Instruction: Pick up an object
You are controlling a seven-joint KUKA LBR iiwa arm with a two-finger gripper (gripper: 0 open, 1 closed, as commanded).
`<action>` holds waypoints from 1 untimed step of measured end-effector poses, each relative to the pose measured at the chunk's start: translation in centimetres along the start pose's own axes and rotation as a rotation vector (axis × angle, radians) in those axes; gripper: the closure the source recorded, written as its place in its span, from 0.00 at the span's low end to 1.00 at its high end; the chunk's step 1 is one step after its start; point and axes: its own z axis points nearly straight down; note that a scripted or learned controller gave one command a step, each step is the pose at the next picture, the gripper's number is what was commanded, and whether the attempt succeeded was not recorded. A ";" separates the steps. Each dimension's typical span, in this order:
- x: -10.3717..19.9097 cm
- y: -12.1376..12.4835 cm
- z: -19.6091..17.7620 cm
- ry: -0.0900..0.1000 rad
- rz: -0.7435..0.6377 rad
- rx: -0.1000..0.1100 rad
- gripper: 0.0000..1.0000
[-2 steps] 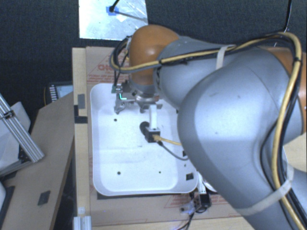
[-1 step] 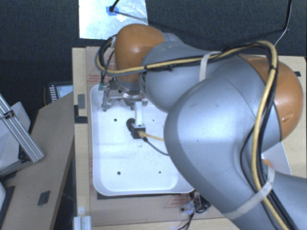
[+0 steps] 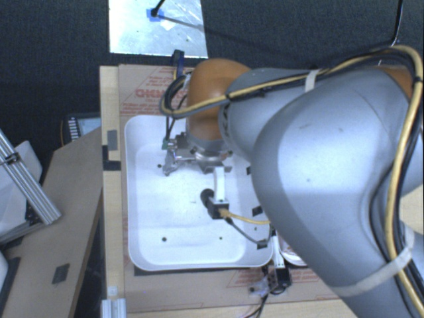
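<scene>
Camera view, single entry

1. Arm (image 3: 331, 177): grey, enters from the right. Its bulk crosses the right half of the frame and hides the bench there. The orange band (image 3: 209, 88) sits above the wrist, over the far part of the left bin (image 3: 142, 211).

2. Gripper (image 3: 170, 158): metal, pointing down, low over the far-left quarter of the left bin. Whether it is close to the floor or touching it cannot be told. How wide it stands cannot be told from this angle, and no hold on anything can be confirmed.

3. Object: cannot be made out as a distinct thing. The near floor of the left bin is plain white apart from a few dark specks (image 3: 164, 238), too small to identify and probably marks.

4. Key relation, as a judgement: any target most likely lies straight below the gripper, masked by the wrist, so the offset is vertical and not sideways. Its long axis is unknown.

5. Next move, as a judgement: close, then lift straight up. The risk is closing on nothing
</scene>
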 end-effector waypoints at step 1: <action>5.6 -7.2 -0.4 0.003 -0.010 0.001 0.00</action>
